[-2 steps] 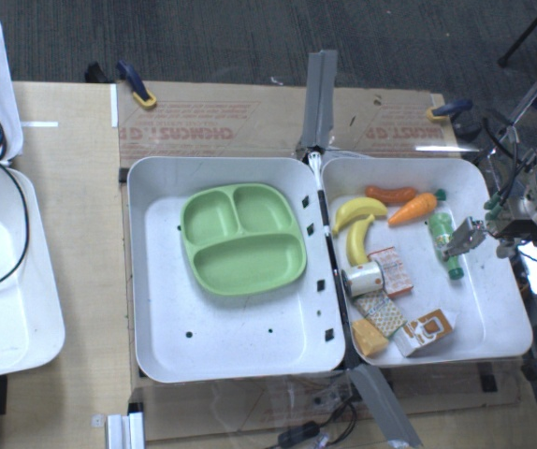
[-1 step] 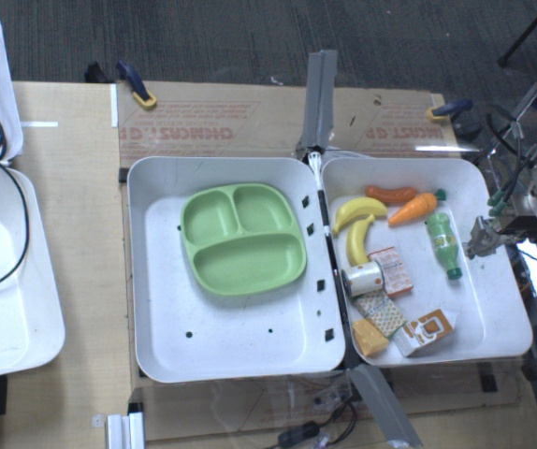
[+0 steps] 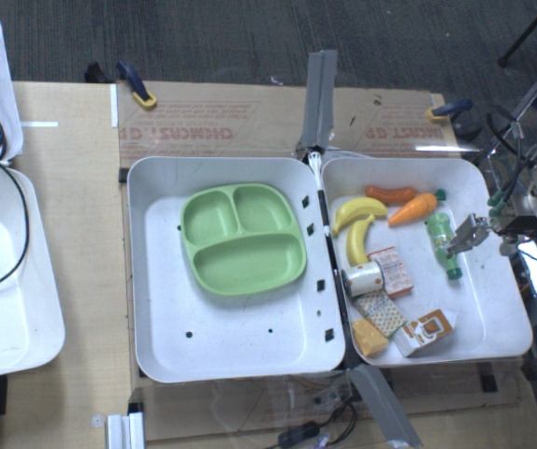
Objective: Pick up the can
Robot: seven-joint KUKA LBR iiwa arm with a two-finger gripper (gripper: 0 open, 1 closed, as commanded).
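Nearest us a brown-and-white carton (image 3: 425, 331) lies in the right white bin (image 3: 507, 279), where we see the metal two-finger gripper (image 3: 467, 236) parted and empty above a green bottle (image 3: 442, 242), well apart from the small silver can (image 3: 363, 277) lying beside the banana (image 3: 356, 227).

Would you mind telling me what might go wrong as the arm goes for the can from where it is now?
Two risks stand out. The can lies on its side, wedged among the banana, a red-and-white packet and a checkered packet, so the fingers may catch a neighbour or roll it away. The gripper sits by the green bottle, well right of the can, and could knock it when crossing over.
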